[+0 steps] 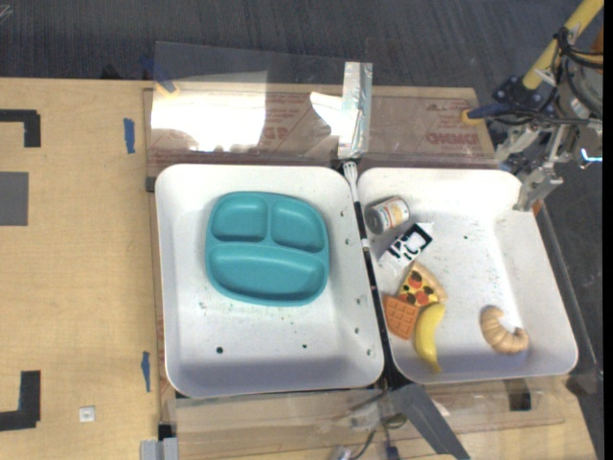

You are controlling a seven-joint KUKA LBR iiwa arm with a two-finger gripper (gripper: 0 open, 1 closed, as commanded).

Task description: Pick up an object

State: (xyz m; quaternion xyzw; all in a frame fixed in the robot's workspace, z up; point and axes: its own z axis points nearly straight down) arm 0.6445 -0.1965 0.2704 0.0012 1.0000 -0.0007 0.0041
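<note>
Left of the central divider [356,228] where the two bins meet, the left bin [177,257] holds a teal divided plate [267,246], broad, stiff and flat, poor for a two-finger pinch except at its rim. Just right of the divider lie a small can [386,214] on its side, likely light but smooth and prone to roll, a black-and-white card [409,242], a waffle-patterned toy [412,300] and a banana [430,333] touching it. Further right of the divider, alone on the right bin [551,257] floor, sits a croissant [504,330]; it looks light and rigid, and I judge its thick middle the easiest hold. Far right of the divider, above the bin's upper corner, the gripper [536,185] hangs with nothing in it; how wide it stands I cannot tell.
</note>
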